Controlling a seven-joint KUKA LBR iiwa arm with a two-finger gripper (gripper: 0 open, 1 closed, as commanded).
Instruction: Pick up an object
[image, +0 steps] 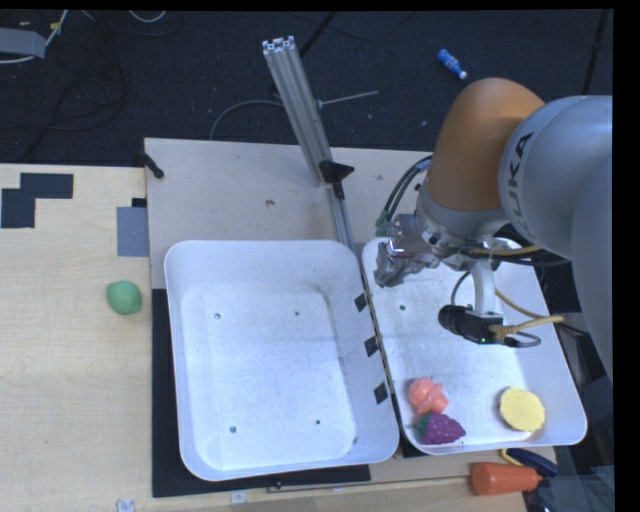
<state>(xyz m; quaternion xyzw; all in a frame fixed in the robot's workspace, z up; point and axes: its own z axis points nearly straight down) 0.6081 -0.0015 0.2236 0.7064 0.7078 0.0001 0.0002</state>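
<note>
In the right bin (470, 370), near its front edge, lie an orange-red toy (428, 394), a purple grape-like toy (440, 429) just in front of it, and a yellow round toy (522, 408) to their right. My gripper (388, 270) hangs over the back left corner of that bin, close to the divider between the bins. It is well behind the toys and nothing shows between its fingers. From above I cannot make out how far apart the fingers stand.
The left bin (190, 265) sits beside the right one. A green ball (124, 297) lies on the bench to the left. An orange object (505, 478) rests on the bench in front of the right bin. A metal rail (305, 110) slants in from the back.
</note>
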